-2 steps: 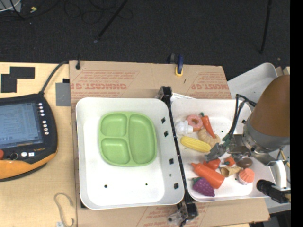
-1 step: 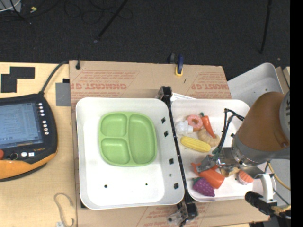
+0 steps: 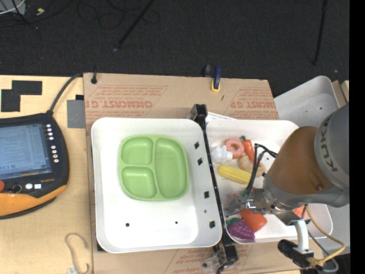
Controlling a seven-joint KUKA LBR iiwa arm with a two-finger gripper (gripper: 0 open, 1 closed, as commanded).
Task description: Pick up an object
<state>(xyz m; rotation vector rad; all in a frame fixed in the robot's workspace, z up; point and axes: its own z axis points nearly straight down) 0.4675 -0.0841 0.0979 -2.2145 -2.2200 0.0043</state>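
On the tabletop [image 3: 57,233], a teach pendant [image 3: 28,161] lies at the far left beside the left bin [image 3: 108,221], which carries a green divided plate [image 3: 154,167] and nothing the arm is working on. Across the black divider, the right bin [image 3: 285,127] holds the candidates for the pick — a pink ring [image 3: 234,146], an orange carrot-like piece [image 3: 248,149], a yellow corn cob [image 3: 235,173], a red-orange piece [image 3: 254,220] and a purple grape cluster [image 3: 240,230] at the near edge. The pincer [image 3: 246,205] sits low in this bin, just above the red-orange piece and near the corn, its tip lost among the toys; whether it is wide, narrow or closed on anything cannot be told. By the look of things nothing is lifted yet — every toy appears to rest on the bin floor — so the grasp and the lift seem to remain.
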